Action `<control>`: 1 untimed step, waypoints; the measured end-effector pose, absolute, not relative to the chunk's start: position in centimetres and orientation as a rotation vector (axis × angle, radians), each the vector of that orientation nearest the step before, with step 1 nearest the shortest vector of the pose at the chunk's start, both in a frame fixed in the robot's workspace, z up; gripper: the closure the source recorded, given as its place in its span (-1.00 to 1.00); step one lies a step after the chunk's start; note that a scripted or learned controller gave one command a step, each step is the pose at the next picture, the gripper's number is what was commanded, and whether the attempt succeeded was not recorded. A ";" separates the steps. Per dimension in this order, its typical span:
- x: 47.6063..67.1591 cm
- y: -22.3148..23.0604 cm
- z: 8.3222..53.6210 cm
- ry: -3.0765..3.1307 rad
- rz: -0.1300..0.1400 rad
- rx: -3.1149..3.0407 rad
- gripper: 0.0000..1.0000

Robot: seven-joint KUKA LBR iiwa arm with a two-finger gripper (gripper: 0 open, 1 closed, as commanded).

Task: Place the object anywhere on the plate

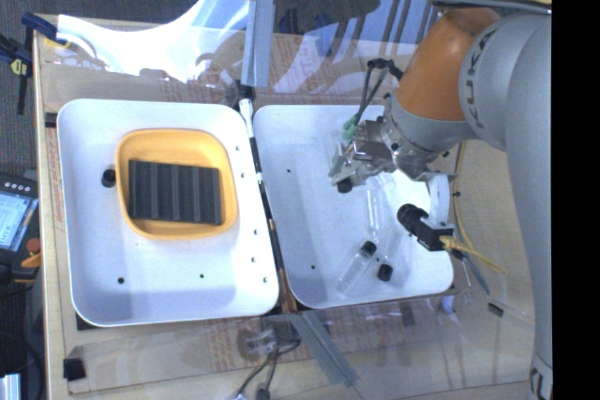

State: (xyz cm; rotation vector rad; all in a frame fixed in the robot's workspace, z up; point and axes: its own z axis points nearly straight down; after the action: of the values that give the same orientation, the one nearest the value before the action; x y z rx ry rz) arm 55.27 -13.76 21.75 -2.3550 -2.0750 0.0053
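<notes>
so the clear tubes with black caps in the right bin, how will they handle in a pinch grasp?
The clear tubes look round and slim, so probably apt to roll on the right bin floor. They look like smooth plastic, likely slippery and light. They lie close together, so the gripper may nudge neighbours.

You will find no legible text, label, brand, number or sign here. The small device (16, 218) at the left edge of the frame shows you a lit blue screen, but whatever it displays is too small and blurred to read, and the two white bins (159, 290) carry no readable markings.
</notes>
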 end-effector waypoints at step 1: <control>55.9 -12.2 23.6 -2.354 0.003 -2.079 1.00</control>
State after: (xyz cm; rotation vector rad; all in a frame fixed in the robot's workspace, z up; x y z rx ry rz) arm 55.94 -12.21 23.61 -2.0793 -2.3539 0.0026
